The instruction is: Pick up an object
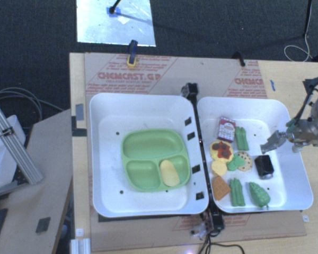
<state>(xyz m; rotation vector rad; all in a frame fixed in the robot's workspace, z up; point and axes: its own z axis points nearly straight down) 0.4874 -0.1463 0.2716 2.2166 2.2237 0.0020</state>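
Observation:
The right bin [286, 110] holds several toy foods: a red packet [227, 129], a green pod [241, 138], a red and yellow pizza piece [221, 151], a speckled cookie [245, 161], an orange cracker [220, 187], green beans [236, 191], a green leafy piece [258, 193] and a black block [264, 165]. My gripper [270, 143] reaches in from the right edge and hangs over the right bin's right half, just above and right of the black block. Nothing shows in its grasp.
The left bin [103, 142] holds a green divided plate [148, 147] with a yellow piece [169, 172] in its lower right compartment. A black divider with clips [195, 136] runs between the bins. A cable [307, 97] hangs by the arm.

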